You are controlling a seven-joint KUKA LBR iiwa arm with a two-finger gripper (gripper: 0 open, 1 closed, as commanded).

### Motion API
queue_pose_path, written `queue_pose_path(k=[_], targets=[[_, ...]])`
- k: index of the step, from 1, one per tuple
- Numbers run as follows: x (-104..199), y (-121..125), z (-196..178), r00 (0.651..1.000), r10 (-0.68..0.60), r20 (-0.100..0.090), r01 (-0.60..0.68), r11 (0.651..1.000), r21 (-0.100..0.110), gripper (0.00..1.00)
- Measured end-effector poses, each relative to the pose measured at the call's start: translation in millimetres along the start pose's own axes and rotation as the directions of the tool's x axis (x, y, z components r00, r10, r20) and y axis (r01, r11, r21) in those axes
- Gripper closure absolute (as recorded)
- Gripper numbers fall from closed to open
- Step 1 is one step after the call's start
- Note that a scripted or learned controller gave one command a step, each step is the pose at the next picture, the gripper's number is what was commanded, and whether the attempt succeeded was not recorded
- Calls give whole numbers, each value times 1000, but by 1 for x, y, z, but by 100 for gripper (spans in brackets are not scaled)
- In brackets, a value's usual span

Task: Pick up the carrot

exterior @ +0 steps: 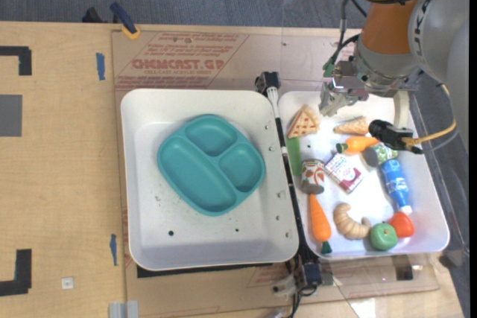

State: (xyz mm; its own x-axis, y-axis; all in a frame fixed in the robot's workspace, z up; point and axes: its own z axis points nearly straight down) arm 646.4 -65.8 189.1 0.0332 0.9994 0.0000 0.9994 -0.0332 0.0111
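The carrot (319, 217) is a long orange cone lying near the front left corner of the right bin (436, 231), between a printed can and a croissant. My gripper (339, 100) hangs over the bin's far left part, well behind the carrot and beside a pizza-like wedge (303, 122). It looks open, with nothing between its fingers. A shorter orange piece with a green end (358, 144) lies just in front of the gripper.
The right bin also holds a bread piece (350, 127), a green strip (294, 156), a can (313, 175), a pink-white box (344, 171), a blue bottle (393, 184), a croissant (350, 223), a green apple (383, 236) and a red tomato (403, 223). A teal divided plate (211, 164) lies in the left bin (141, 234).
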Motion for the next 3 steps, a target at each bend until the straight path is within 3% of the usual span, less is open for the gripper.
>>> queue_pose_path(k=[1, 2, 3], targets=[[-75, 3, -74, 931, -364, 8, 364, 931, 0, 100], [-71, 3, -71, 930, -367, 3, 367, 930, 3, 0], [-100, 4, 60, 849, -528, -4, 528, 849, 8, 0]])
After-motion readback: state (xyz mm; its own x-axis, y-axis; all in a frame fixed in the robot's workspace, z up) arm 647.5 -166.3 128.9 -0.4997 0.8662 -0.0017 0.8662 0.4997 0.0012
